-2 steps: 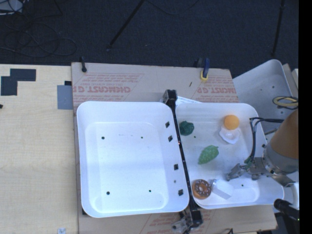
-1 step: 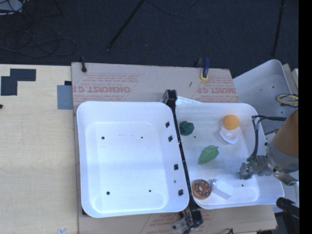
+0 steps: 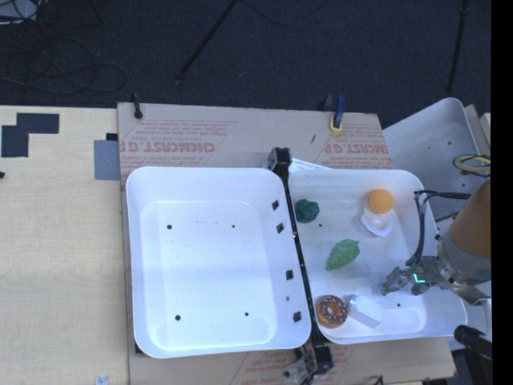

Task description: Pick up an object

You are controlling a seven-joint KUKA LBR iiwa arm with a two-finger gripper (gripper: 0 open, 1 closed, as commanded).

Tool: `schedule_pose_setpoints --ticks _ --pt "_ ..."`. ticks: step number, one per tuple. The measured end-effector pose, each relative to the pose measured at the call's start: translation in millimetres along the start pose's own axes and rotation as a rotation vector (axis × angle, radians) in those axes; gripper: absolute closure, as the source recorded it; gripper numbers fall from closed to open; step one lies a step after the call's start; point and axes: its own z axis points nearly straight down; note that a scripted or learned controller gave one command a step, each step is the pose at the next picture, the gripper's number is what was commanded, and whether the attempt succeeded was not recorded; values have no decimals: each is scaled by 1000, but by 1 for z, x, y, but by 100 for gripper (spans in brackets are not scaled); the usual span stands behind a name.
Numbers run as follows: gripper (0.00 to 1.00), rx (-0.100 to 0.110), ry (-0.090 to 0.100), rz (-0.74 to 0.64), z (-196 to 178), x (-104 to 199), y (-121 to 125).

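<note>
My arm (image 3: 473, 231) comes in from the right side and bends down over the right bin (image 3: 405, 184). My pincer (image 3: 398, 283) hangs low by the bin's right edge, a bit nearer the front than the back. A small green light glows on it. I cannot tell if it is apart or together, and I see nothing held in it.

All the things to pick from lie in the right bin. A dark green lump (image 3: 306, 210) sits close to the bin's left edge, near the back. A lighter green leafy thing (image 3: 342, 254) lies in the middle of the bin. An orange ball (image 3: 381, 200) rests on a small white thing (image 3: 377, 223) near the back right part. A brown donut with sprinkles (image 3: 331, 311) lies in the front left corner. Just beside it, to the right, is a pale flat piece (image 3: 362, 311), and this is the thing nearest my pincer, though they are apart.

The left bin (image 3: 152, 184) stands right beside the right one. Both bins rest on a cardboard sheet (image 3: 200, 139) on the wooden desk (image 3: 56, 255).
</note>
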Motion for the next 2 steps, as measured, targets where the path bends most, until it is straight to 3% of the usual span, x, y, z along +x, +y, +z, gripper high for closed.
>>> schedule_pose_setpoints --ticks 2 --pt "0 -1 -1 -13 10 0 2"
